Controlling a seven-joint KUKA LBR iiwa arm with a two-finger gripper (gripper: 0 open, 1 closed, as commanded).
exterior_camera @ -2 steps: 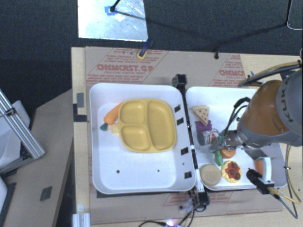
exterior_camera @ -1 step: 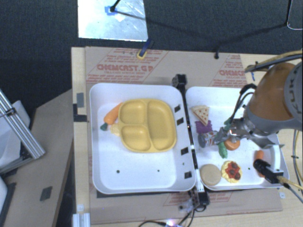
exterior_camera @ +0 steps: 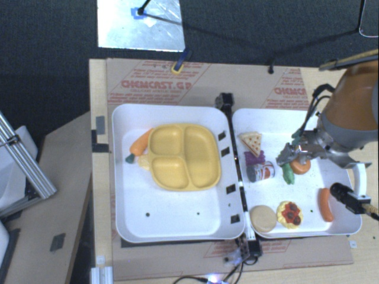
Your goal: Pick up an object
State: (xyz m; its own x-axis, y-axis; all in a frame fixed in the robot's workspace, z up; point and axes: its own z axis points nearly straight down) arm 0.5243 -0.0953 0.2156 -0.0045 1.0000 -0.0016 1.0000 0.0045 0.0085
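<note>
Two white bins; our gripper [exterior_camera: 294, 157] hovers over the right bin [exterior_camera: 278, 123] beside an orange-and-green toy [exterior_camera: 300, 167]; we cannot tell the jaws' state.

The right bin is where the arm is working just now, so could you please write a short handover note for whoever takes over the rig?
Gripper: low in the right bin, over the orange-and-green toy vegetable; grip unclear.
Right bin also holds a toy can, sandwich wedge, sausage, bun and mini pizza.
Left bin: yellow divided plate, toy carrot beside it.
Done: nothing visibly lifted.
Left: grasp and lift one object.
</note>
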